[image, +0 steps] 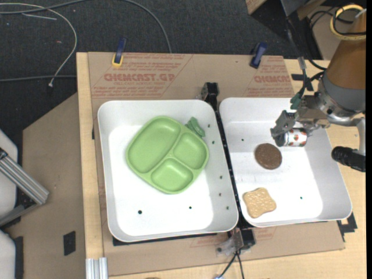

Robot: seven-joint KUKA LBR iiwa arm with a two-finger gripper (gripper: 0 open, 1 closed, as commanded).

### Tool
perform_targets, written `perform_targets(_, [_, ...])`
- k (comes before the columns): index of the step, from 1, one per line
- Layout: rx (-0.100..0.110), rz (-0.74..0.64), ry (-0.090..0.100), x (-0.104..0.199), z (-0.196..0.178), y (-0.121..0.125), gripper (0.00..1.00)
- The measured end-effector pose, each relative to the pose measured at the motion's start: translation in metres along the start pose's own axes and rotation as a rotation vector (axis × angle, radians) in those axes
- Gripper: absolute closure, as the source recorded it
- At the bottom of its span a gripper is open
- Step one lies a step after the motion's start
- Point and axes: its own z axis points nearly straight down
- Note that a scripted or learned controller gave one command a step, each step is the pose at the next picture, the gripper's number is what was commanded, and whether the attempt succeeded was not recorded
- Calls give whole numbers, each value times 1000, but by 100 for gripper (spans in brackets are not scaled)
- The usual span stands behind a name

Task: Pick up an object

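- Two shallow white bins are seen side by side on a cardboard-covered bench; the left bin [116, 214] and the right bin [325, 202] meet along a dark central seam.
- A green divided plate [167, 154], with three compartments, is found lying flat near the middle of the left bin, turned at an angle to the bin walls.
- A small dark green piece [196, 127] is noted at the plate's upper right edge; what it is cannot be made out.
- In the right bin, a round brown disc [268, 156] is observed lying flat in the left half of the floor.
- A tan, roughly square cracker-like piece [258, 202] is recorded below the disc, near the bin's lower left corner, well apart from the disc.
- The arm [349, 68] is seen entering from the right, above the upper part of the right bin.
- The gripper [285, 129] is positioned low over the bin, just above and right of the brown disc.
- A small white object with red marking [297, 137] is seen right at the gripper's tip; it cannot be told whether it is held.
- Whether the tool is open or closed cannot be determined from this view.
- Two blue clamps [120, 50] are noted on the bench's far edge.
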Motion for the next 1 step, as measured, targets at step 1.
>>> perform_targets(1, [5,1,1,43,8,5,100])
